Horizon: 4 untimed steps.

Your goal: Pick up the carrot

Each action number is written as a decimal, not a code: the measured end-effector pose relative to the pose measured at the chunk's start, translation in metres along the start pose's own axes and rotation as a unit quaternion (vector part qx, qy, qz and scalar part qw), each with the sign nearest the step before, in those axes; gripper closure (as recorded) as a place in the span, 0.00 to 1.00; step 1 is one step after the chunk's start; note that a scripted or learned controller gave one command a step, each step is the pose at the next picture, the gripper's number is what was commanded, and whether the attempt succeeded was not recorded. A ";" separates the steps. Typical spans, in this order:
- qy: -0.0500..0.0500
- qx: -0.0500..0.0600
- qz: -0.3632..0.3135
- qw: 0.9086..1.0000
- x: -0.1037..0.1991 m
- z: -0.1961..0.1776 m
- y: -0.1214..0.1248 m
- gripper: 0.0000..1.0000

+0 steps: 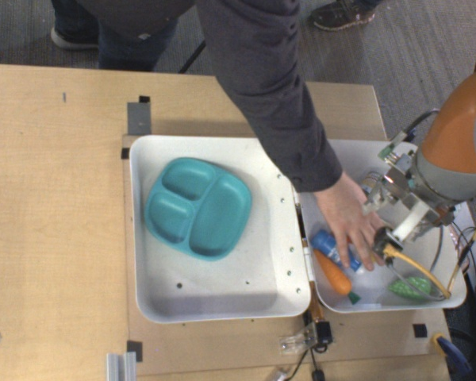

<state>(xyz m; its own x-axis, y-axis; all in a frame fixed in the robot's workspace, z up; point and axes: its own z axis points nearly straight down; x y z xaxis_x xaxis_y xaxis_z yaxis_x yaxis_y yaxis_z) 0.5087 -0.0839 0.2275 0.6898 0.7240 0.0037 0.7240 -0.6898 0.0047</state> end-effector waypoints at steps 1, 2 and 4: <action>-0.001 0.002 0.125 0.992 0.037 0.032 0.022 0.00; -0.001 0.002 -0.039 0.999 0.051 0.043 0.023 0.00; 0.000 0.002 -0.249 0.969 0.022 0.124 0.025 0.00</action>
<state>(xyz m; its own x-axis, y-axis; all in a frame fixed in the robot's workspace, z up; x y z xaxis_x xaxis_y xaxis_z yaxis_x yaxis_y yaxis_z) 0.5427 -0.0846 0.1039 0.2560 0.9667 0.0012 0.9667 -0.2560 0.0011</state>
